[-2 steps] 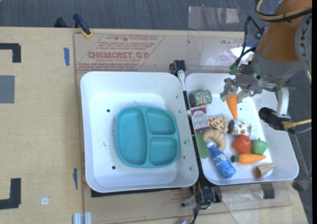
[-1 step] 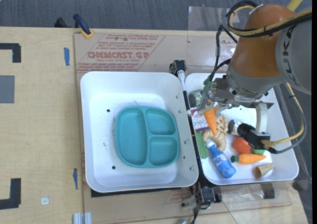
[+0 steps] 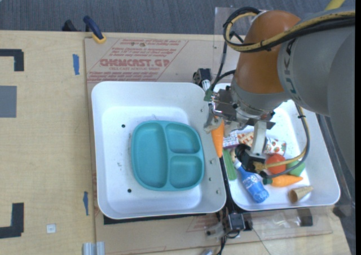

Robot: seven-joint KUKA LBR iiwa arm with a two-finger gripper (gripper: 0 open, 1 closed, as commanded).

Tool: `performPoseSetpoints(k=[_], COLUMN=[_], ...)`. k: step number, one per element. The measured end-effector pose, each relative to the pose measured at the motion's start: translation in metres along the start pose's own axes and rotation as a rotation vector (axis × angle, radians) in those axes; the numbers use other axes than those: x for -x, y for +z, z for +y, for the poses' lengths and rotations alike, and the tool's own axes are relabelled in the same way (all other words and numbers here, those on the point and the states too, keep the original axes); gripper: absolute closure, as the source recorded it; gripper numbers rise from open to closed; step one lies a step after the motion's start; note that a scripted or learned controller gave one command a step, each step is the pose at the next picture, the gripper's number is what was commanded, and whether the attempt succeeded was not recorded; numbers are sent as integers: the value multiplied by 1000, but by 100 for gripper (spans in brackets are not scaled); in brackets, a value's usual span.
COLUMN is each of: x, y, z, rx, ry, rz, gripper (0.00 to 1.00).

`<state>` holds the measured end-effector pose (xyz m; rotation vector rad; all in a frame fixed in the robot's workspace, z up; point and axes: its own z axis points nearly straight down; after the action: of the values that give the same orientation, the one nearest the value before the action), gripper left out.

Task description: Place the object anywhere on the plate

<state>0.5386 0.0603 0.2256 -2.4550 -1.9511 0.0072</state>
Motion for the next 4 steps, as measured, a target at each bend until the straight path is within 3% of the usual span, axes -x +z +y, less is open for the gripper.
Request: performPoseSetpoints(k=[1,2,3,4], x=[1,6,6,6], y=[-1,-55,-64,-63], z=[1,-59,-59,-59], rx=[2,6,3,3], ry=[2,-67,-68,-67], rz=[0,0,-2,-2], gripper=[0,0,100,0])
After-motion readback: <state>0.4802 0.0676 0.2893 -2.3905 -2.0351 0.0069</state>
